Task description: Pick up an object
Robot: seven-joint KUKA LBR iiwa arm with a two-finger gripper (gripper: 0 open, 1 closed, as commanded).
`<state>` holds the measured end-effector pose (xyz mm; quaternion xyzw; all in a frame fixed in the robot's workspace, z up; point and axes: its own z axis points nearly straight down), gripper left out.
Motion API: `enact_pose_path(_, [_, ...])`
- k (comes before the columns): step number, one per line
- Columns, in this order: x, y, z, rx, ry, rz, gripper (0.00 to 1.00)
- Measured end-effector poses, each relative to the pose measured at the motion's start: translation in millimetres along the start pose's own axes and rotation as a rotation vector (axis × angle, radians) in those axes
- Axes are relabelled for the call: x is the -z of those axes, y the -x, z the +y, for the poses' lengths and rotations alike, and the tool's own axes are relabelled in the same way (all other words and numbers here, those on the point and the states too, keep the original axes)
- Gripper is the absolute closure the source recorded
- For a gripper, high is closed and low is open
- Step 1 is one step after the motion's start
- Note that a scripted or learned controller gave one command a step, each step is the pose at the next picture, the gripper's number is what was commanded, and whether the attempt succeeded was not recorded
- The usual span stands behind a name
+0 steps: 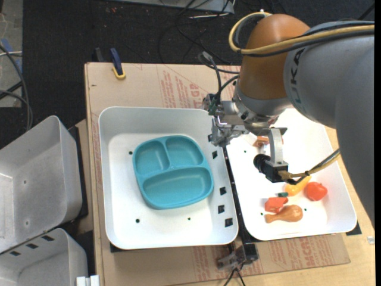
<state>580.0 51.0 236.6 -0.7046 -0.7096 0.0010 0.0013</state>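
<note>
My gripper (219, 133) hangs over the rim between the two bins, at the upper left corner of the right bin (339, 222). Nothing shows in its grasp. Several toy foods lie in the lower part of the right bin: a red piece (316, 191), a yellow piece (296, 189), an orange-red piece (275, 204) and a tan drumstick (284, 214). A small orange piece (260, 140) peeks out just under the wrist. All of them lie to the right of and below the gripper.
A blue divided plate (173, 171) lies in the middle of the left bin (113, 219). The bulky arm (280, 58) covers the top of the right bin. Grey plastic tubs (36, 171) stand off the bench at the left.
</note>
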Motion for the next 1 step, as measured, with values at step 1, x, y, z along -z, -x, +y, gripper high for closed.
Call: enact_pose_path(1, [-11.2, -47.7, -15.2, 0.001, 0.0, 0.001, 1.0])
